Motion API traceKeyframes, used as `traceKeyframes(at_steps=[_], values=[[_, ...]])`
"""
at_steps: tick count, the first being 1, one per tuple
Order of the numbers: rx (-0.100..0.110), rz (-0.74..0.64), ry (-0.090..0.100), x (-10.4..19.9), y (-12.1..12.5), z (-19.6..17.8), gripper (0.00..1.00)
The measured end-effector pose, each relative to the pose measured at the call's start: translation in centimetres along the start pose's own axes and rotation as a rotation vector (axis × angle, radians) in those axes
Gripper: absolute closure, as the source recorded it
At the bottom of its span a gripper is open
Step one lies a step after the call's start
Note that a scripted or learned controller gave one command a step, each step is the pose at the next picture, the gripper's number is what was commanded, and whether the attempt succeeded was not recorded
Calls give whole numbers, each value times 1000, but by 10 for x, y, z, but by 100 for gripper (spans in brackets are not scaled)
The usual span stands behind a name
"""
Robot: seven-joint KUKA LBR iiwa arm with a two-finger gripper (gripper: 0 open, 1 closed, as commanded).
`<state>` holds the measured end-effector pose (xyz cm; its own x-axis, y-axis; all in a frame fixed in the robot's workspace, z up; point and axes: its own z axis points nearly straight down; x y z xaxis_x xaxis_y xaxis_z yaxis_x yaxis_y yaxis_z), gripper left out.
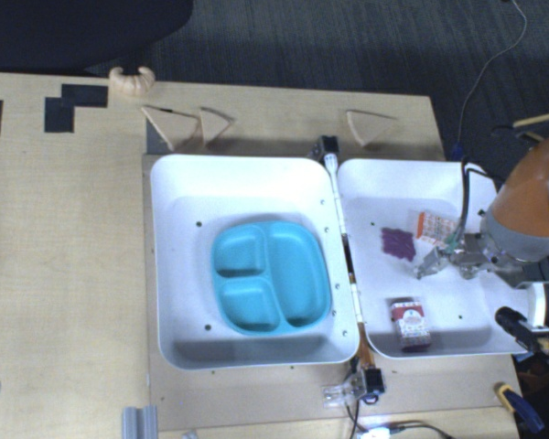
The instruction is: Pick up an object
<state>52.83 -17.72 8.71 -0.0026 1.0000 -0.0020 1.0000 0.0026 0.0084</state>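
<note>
In the right bin (375, 195) lie a small purple object (398, 242), a white and orange packet (432, 224) and a small red and dark box (410, 323). My gripper (437, 263) is low over this bin, just right of the purple object and below the packet. The box lies apart from it, nearer the bin's front wall. A blue divided plate (270, 277) lies in the left bin (178, 245).
The arm (531, 218), with its orange band, comes in over the right bin's right rim. A black clamp (328, 144) sits at the far end of the divider between the bins. Cables and clips (366, 387) lie by the front edge.
</note>
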Motion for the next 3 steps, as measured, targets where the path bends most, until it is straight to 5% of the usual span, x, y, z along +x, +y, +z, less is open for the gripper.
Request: traceKeyframes(at_steps=[1, 2, 3], values=[[-5, -4, -1, 0, 2, -12, 100], [-5, -4, -1, 0, 2, -12, 0], [7, 1, 2, -2, -41, -6, 0]])
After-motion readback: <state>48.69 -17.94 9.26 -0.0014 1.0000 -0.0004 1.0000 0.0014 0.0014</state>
